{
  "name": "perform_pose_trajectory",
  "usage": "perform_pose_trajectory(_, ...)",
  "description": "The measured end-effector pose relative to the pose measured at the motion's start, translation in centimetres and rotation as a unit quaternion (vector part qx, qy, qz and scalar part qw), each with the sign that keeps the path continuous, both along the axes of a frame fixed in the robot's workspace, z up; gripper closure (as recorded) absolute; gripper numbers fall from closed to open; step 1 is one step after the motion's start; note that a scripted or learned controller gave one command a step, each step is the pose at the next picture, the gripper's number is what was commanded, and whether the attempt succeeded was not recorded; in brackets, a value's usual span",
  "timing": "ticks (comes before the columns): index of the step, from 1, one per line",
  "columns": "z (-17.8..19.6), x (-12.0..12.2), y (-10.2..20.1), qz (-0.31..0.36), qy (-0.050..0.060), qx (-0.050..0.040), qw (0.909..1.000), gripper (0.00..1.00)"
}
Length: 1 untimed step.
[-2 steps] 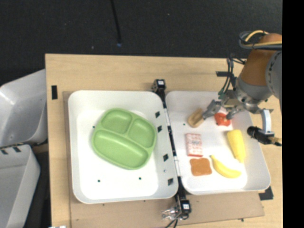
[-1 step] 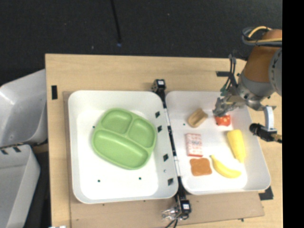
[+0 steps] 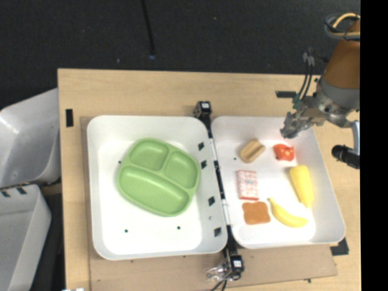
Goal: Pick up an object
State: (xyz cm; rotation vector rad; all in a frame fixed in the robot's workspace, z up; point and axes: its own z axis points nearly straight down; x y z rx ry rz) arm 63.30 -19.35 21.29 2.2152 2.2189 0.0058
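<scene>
Two white bins (image 3: 97,162) on one desk (image 3: 121,90), one green divided plate (image 3: 159,176), one hot dog bun (image 3: 251,150), one red tomato (image 3: 284,153), two yellow pieces (image 3: 301,185), one pink packet (image 3: 247,183), one toast slice (image 3: 256,213)

the two bins (image 3: 97,162) are white on a pale wood bench (image 3: 182,83). the plate (image 3: 159,176) is light green. the bun (image 3: 251,151) is tan, the tomato (image 3: 284,153) red, the corn (image 3: 302,185) and banana (image 3: 287,213) yellow, the toast (image 3: 256,213) orange-brown, the packet (image 3: 247,184) pink-and-white patterned.
</scene>
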Motion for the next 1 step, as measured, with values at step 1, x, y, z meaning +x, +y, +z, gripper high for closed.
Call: perform_pose_trajectory(1, 5.46, 0.11, -0.15, 0.0, 0.0, -0.0002, 1.0, 1.0)
